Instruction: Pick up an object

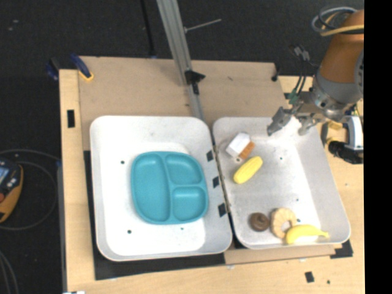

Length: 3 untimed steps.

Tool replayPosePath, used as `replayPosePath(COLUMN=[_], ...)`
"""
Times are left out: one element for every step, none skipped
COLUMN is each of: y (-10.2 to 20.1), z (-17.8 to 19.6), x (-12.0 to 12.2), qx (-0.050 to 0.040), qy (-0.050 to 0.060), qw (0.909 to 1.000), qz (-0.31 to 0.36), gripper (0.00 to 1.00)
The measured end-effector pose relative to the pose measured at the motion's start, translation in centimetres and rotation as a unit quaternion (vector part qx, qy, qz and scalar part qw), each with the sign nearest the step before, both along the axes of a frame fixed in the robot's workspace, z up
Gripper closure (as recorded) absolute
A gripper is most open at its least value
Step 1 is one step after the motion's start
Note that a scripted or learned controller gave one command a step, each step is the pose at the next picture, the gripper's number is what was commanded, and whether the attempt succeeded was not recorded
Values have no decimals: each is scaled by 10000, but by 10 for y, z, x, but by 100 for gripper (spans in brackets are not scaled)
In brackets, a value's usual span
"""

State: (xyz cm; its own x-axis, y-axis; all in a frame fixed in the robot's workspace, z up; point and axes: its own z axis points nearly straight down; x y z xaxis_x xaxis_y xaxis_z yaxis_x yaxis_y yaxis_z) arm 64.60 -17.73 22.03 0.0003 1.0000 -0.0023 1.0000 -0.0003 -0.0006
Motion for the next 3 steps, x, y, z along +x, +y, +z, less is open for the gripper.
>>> replayPosePath(y=[-2, 4, 3], z=[-49, -98, -84], x=[-10, -17, -16], qx=[5, 5, -2], qy=[12, 3, -27], qw=[10000, 10000, 10000], qz=[-1, -7, -12], gripper=[0, 0, 100])
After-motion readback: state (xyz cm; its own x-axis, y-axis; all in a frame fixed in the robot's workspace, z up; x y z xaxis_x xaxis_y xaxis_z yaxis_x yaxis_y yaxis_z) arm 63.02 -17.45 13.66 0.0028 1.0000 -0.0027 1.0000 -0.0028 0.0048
